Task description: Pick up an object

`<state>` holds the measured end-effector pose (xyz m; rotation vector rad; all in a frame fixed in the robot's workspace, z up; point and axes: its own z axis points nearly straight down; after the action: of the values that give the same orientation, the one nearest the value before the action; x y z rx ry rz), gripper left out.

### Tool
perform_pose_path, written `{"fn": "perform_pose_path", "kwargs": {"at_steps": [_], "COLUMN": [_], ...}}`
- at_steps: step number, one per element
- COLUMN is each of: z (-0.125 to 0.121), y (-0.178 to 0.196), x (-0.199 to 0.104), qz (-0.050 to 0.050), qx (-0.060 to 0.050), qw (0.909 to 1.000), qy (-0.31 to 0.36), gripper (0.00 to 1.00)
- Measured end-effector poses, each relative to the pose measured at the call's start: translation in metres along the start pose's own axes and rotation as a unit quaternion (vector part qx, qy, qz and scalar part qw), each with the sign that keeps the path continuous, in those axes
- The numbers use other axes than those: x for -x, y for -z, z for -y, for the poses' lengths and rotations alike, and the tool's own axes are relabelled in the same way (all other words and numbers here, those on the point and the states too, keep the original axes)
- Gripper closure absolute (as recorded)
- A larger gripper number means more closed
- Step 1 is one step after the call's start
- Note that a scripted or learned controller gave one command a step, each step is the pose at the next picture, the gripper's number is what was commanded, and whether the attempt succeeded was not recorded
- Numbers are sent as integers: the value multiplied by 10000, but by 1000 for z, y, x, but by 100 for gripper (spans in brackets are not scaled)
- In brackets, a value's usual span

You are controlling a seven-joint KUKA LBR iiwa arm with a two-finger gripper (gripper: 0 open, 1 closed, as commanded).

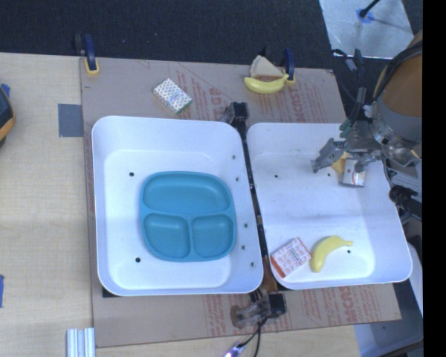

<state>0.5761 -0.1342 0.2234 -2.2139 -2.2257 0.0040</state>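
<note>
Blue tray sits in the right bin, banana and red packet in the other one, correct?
Not quite. The camera view shows the blue tray in the left bin. The banana and red packet lie in the other one, the right bin, near its front edge.

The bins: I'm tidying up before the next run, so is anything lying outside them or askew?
Yes. A banana and a small patterned packet lie on the cardboard behind the bins, outside both. In the right bin, a red-and-white packet rests tilted at the front-left corner, beside another banana.
</note>
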Motion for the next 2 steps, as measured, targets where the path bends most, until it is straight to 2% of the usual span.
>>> {"fn": "perform_pose_path", "kwargs": {"at_steps": [1, 2], "z": [-16, -82], "y": [-83, -131], "x": [38, 45], "qz": [7, -78], "qx": [-4, -6], "qw": [10000, 10000], "qy": [-4, 33], "gripper": [0, 0]}}
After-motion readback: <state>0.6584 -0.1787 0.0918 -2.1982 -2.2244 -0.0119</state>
